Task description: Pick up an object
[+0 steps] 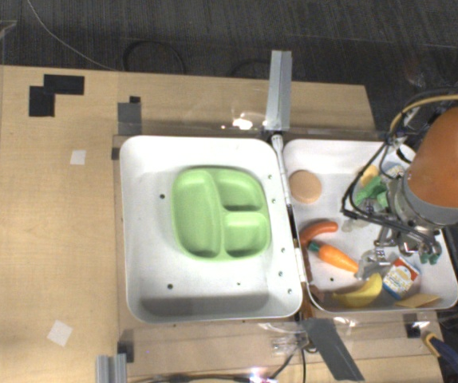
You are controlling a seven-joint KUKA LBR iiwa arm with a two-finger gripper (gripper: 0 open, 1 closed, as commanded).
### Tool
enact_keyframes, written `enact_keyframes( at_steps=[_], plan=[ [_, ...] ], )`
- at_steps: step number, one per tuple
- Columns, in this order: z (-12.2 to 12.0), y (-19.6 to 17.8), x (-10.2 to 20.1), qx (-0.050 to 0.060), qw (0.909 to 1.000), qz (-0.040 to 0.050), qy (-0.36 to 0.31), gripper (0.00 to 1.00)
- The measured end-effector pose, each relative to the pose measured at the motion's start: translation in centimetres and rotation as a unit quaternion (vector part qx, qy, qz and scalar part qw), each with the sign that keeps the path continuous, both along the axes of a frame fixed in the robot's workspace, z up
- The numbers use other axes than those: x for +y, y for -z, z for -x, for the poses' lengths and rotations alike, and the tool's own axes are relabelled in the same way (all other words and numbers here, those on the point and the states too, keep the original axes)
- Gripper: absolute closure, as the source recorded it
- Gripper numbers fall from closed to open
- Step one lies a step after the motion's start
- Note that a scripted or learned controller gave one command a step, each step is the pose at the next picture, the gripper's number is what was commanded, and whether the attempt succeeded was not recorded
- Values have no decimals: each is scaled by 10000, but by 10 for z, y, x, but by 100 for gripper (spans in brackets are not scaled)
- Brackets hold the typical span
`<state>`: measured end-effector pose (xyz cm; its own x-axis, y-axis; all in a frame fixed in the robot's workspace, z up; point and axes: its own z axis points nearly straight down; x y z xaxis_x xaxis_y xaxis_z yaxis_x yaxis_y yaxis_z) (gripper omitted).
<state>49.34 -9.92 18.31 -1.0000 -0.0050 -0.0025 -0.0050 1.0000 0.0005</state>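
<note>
Orange toy carrot (337, 257) lying flat, long axis slanting left-up to right-down, metal gripper (375, 262) beside its lower-right end, grip state unclear.

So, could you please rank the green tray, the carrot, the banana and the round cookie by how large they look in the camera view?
1. Green tray, by far the largest.
2. Banana, partly covered by the gripper.
3. Carrot, close to the banana, so their order is unsure.
4. Cookie, smallest.
</note>
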Motion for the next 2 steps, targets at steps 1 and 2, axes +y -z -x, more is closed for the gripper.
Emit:
enact_keyframes(
  at_steps=[1, 2],
  plan=[
    [-24, 93, 10, -65, 9994, 15, -347, 0],
    [-31, 82, 12, -156, 9991, 21, -382, 100]
  ],
)
